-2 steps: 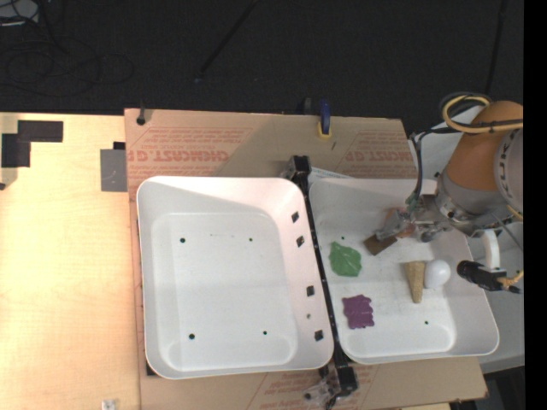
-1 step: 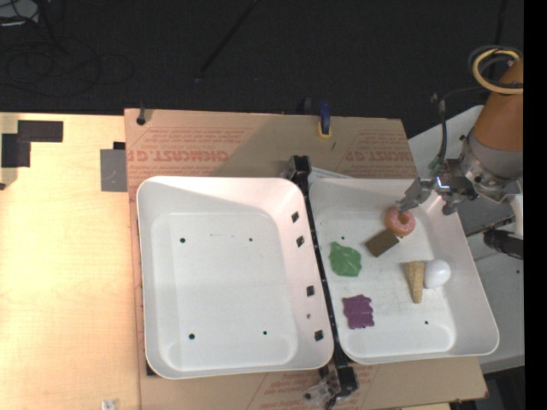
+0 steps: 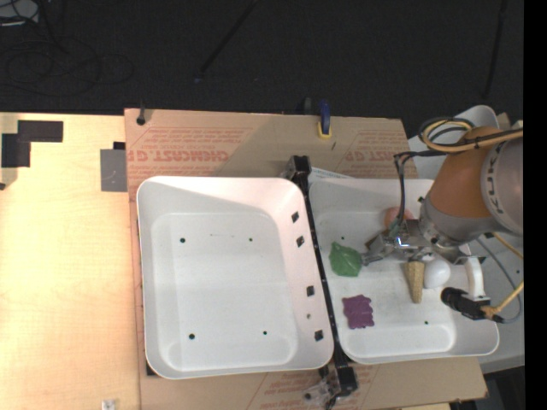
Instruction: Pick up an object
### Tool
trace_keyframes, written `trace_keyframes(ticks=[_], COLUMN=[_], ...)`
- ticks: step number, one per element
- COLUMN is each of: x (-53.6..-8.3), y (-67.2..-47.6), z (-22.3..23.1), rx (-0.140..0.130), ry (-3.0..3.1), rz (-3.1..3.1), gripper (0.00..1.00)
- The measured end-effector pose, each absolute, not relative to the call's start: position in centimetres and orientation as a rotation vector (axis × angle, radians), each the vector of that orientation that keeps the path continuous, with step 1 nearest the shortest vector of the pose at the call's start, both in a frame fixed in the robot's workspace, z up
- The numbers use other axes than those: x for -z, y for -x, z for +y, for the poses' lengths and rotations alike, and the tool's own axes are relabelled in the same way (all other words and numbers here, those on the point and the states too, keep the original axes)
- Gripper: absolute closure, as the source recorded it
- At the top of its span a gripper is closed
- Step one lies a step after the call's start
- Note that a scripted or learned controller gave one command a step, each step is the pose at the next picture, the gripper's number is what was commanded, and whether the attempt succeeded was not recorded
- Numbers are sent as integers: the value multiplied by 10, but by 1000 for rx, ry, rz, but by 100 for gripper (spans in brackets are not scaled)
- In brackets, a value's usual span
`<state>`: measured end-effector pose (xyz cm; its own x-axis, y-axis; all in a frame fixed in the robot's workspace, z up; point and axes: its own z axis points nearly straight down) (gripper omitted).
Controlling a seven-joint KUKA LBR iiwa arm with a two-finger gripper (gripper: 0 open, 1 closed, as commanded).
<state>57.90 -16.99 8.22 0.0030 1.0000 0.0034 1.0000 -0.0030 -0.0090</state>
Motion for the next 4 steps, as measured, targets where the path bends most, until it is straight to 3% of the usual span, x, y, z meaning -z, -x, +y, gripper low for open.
trace_keyframes(ticks=[1, 4], x=[-97, -126], y=[-581, -580], z=[-174, -180], rx=[-3, -5], ry=[2227, 2246], rz=[-2210, -2190], gripper=[100, 100])
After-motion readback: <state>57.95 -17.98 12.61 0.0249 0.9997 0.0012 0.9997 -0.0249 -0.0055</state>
